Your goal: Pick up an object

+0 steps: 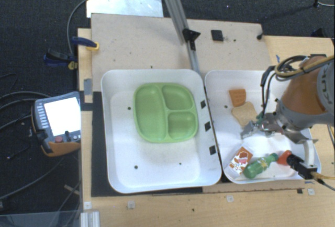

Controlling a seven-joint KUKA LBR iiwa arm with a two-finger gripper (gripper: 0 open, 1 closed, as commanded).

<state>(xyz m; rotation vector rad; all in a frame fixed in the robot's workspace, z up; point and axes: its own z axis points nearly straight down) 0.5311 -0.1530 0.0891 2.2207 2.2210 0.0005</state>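
Dark carpet (31, 6) strewn with cables around a pale wooden bench (157, 37). Green three-section plastic plate (166, 112) in the left white bin (118, 168). Right white bin (220, 116): orange block (237, 97), tan slab (244, 113), printed packet (241, 160), green bottle (260, 165). Gripper (251, 129) beside the slab, finger state impossible to tell, nothing visibly held.

A single fixed camera looks down at a slant from well above the bench (157, 37), far enough to take in both white bins (157, 179) side by side, the floor around them and the arm (309, 92) entering from the right.
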